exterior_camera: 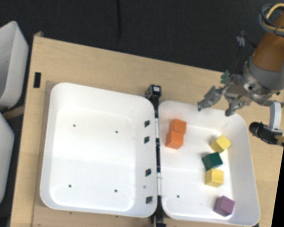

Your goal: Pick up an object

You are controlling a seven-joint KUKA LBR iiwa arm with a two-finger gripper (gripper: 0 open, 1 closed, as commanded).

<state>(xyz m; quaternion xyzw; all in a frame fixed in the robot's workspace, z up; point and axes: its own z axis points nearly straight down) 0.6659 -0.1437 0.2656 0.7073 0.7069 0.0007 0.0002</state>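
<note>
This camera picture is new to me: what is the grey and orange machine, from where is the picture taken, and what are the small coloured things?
The grey and orange machine is a robot arm; it reaches in from the right. At its end sits the gripper, with two fingers spread open and nothing between them. It hangs above the far edge of the right shallow white bin.

One fixed camera looks down on the wooden bench at a slant.

The right bin holds small blocks: an orange block, two yellow blocks, a dark green block between them, and a purple block. Beside it lies the left shallow white bin.
</note>
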